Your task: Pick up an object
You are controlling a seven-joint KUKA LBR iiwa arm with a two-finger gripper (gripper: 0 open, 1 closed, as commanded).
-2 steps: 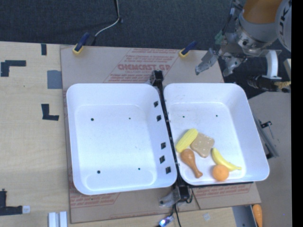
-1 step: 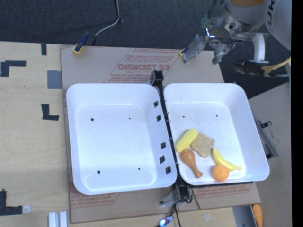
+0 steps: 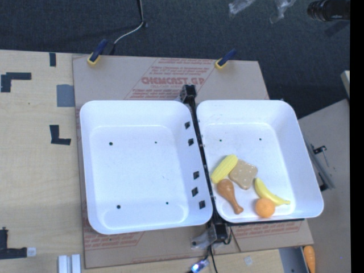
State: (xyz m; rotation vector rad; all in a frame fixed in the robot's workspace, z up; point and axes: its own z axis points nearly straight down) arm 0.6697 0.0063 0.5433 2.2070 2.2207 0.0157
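Observation:
In the right bin, several toy foods cluster near the front. A yellow corn cob lies beside a tan bread slice. A brown drumstick lies in front of them. A yellow banana rests by an orange at the front rim. My gripper hangs high at the top of the view, well behind the right bin and far from the foods. Its two pale fingers stand apart and open with nothing between them.
The left bin sits beside the right one, joined along a black-clipped seam. Both rest on a cardboard sheet held by two clamps at the back. A cable runs over the dark floor behind.

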